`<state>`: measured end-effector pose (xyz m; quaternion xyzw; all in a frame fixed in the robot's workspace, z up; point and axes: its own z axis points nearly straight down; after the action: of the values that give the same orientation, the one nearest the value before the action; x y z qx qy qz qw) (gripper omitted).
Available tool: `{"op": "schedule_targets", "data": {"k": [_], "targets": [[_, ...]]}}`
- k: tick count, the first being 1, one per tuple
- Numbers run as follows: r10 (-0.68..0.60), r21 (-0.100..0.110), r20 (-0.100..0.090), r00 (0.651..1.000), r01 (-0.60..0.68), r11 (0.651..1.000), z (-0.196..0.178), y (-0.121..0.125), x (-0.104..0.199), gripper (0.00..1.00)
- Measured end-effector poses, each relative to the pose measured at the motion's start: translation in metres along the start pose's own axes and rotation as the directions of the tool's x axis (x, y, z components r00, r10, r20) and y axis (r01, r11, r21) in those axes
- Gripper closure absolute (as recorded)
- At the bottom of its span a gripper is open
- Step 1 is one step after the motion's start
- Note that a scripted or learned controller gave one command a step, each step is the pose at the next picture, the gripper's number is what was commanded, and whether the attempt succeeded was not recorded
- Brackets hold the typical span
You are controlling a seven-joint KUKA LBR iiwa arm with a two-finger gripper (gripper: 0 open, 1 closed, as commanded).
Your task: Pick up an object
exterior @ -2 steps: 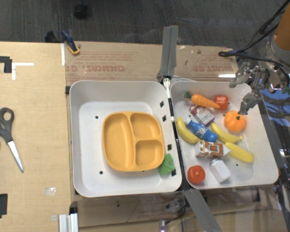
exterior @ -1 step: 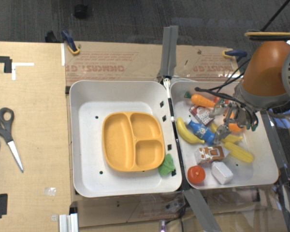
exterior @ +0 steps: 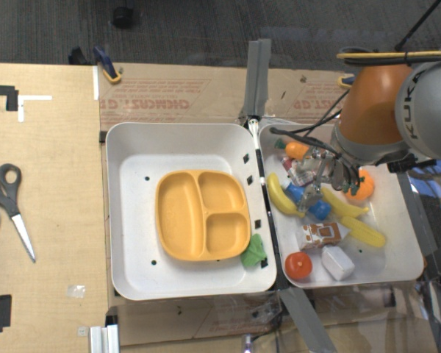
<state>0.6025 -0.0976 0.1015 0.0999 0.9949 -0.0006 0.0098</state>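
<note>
The right bin (exterior: 397,271) holds several small toys: a yellow banana (exterior: 279,195) at its left, another banana (exterior: 359,226), blue pieces (exterior: 317,209), an orange fruit (exterior: 362,187), a small orange item (exterior: 297,151), a brown-and-white box (exterior: 322,234), a red tomato (exterior: 298,265) and a white block (exterior: 338,263). My gripper (exterior: 316,179) hangs low over the middle of this pile, above the blue pieces and a clear wrapped item (exterior: 303,173). The wrist and its orange band (exterior: 371,105) cover the bin's back right.
The left bin (exterior: 125,219) holds a yellow divided plate (exterior: 203,215) and a green toy (exterior: 255,251) by its right wall. Scissors (exterior: 11,204) lie on the wooden bench at far left. A grey bar (exterior: 257,76) stands behind the bins' shared wall.
</note>
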Motion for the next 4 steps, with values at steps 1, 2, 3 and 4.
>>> {"op": "schedule_targets", "data": {"k": [1,2,3,4], "targets": [[0.126,-0.002,0.004,0.992,-0.126,0.992,0.0,-0.03,0.023,0.0],[0.117,0.001,0.004,0.993,-0.117,0.993,0.0,0.0,0.019,0.0],[0.102,-0.001,0.005,0.995,-0.102,0.995,0.0,-0.009,0.047,0.0],[0.049,0.001,0.003,0.999,-0.049,0.999,0.001,-0.017,-0.019,0.0]]}}
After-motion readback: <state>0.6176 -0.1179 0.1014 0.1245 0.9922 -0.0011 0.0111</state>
